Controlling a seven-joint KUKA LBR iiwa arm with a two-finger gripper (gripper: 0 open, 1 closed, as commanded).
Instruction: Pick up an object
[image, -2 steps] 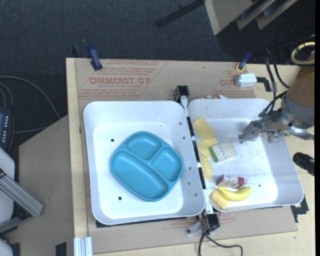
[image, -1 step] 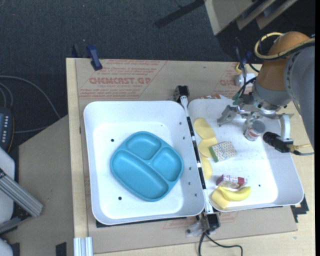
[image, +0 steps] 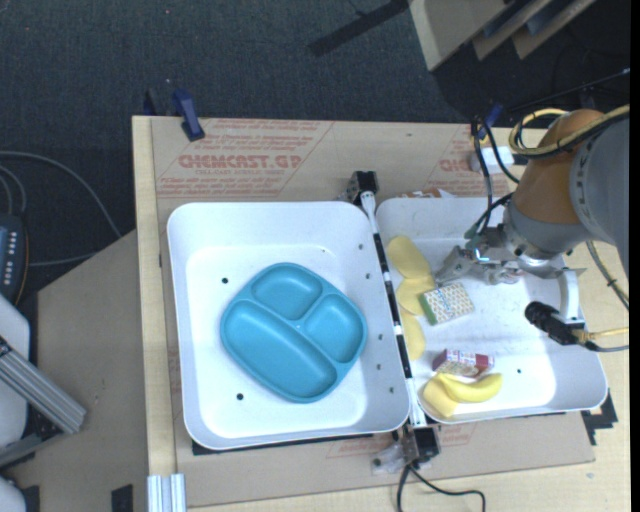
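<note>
Gripper (image: 487, 258) low over the right bin (image: 570, 385), near its far wall – whether clamped or spread, cannot tell. Nothing seen between its tips. Nearest pick: small patterned packet (image: 447, 302), just below-left of the tool toward the camera, long axis slanting up to the right. Beyond it, yellow pieces (image: 408, 262) to the tool's left along the divider; banana (image: 462, 390) and red-white wrapper (image: 464, 360) farther toward the camera. Arm (image: 560, 190) reaching from the right, wrist bent down – orange band above. Blue plate (image: 291, 330) well apart in the left bin (image: 190, 300).
</note>
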